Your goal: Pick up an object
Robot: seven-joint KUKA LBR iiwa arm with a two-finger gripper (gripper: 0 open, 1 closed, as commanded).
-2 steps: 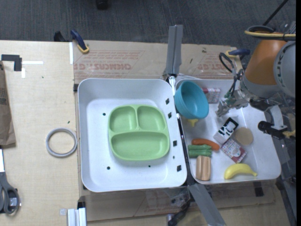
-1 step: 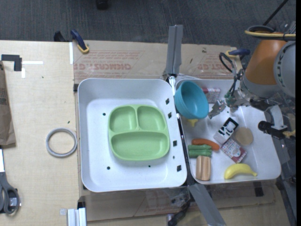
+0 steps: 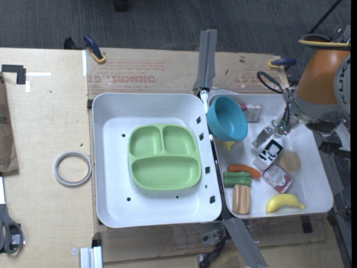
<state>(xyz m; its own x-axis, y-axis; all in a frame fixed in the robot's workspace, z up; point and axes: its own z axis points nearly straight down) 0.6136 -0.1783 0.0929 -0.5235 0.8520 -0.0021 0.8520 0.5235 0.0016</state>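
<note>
1. Picking target is open; likeliest candidate is the small round beige object in the right bin, lying just below and slightly right of the gripper
2. Gripper hangs over the middle of that bin, angled down-left from the wrist; whether it is open or closed can't be told from this slant, and nothing is visibly held
3. Close around: red-white packet, banana with long axis roughly left-right, carrot, blue bowl tipped against the divider
4. Left bin carries a green divided plate
5. Writing: mirrored red print on the cardboard, not reliably legible
</note>
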